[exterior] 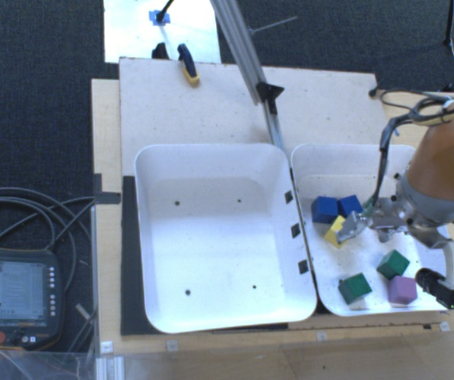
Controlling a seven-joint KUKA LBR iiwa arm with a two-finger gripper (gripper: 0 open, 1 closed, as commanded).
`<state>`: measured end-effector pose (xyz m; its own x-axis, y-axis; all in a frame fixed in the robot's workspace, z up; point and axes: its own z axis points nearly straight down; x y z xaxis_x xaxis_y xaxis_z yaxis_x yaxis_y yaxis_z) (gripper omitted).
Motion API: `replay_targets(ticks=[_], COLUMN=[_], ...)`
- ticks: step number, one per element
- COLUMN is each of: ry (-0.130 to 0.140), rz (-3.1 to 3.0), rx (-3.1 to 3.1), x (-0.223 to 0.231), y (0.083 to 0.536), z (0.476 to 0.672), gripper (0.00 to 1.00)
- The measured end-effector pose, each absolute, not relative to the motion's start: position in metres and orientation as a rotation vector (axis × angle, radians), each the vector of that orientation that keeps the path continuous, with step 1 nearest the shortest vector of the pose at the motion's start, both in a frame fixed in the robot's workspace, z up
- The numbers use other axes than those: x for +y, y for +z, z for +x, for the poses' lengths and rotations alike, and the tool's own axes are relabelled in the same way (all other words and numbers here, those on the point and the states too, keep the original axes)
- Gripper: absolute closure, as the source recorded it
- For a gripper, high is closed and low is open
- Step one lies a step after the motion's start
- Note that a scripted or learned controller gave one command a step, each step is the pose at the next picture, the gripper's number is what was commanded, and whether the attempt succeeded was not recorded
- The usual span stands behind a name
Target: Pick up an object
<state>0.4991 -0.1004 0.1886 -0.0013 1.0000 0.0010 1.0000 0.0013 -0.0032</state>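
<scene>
I have the tool [357,226] down in the right bin [322,161], at the right middle of the frame, sitting just beside the yellow block [335,231] and close under the two blue blocks [325,209] that lie side by side. From this angle I cannot tell how wide it stands, nor whether anything is caught in it — the metal tip overlaps the yellow block's right edge and hides the contact.

To do this step well, I would treat the yellow block as the target, since it is the nearest. It is crowded: blue blocks touch or nearly touch it above, so a descent slightly off centre would likely land on a blue corner and shove the cluster instead of straddling one piece. I would want the tool centred over the yellow block, turned so it closes across the free sides, not the side facing the blue ones, and I would lift slowly to check that the block comes up with it.

The yellow block is small, bright and tilted, one corner pointing toward the lower left of the frame; it looks like soft foam, light and easy to nudge. Toward the lower right lie two green blocks [355,287] and a purple one [402,290], well apart from each other — easier picks, I judge, if this one fails. The left bin [156,307] lies beside it on the surface [211,101].
</scene>
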Motion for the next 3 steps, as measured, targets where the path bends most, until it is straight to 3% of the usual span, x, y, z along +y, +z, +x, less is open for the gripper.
replay_targets(ticks=[1,2,3], ry=[0.004,0.001,-0.003], rz=[-2.217,-2.218,-2.219], rx=[-2.219,-2.222,-2.227], x=[-0.102,-0.102,-0.103], y=[0.130,0.105,0.117], z=[0.490,0.490,0.492], gripper=[0.00,0.00,1.00])
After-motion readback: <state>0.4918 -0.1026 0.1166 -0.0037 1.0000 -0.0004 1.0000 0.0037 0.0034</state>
